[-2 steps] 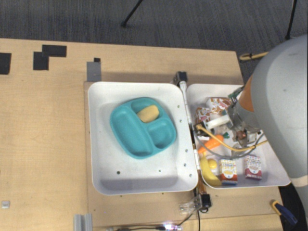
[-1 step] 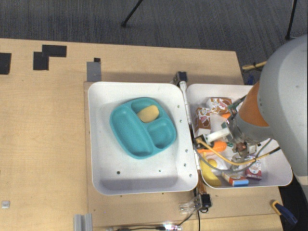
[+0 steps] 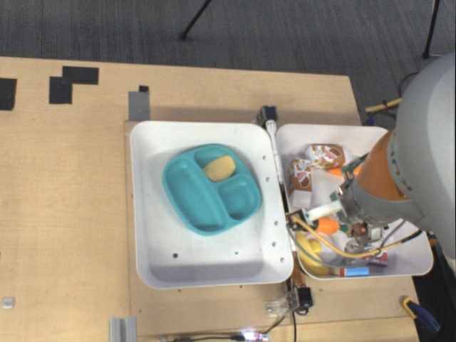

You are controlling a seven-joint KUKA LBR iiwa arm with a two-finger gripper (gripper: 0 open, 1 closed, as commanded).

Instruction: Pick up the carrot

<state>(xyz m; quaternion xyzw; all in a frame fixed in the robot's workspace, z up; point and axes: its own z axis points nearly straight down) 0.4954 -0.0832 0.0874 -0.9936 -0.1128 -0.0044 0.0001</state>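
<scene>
The carrot (image 3: 326,226), a small orange piece, lies in the right bin (image 3: 420,262) near its left wall. My gripper (image 3: 354,232) hangs low over the bin just to the right of the carrot, close beside it or touching it. The grey arm with its orange band (image 3: 377,180) covers the bin's right half. Cables and the wrist hide the gripper's tip.
A brown and white packet (image 3: 313,164) lies at the back of the right bin. A yellow banana-like item (image 3: 311,252) and a red and blue object (image 3: 354,270) sit at its front. The left bin (image 3: 153,262) bears a teal divided plate (image 3: 203,205) with a yellow lump (image 3: 219,167).
</scene>
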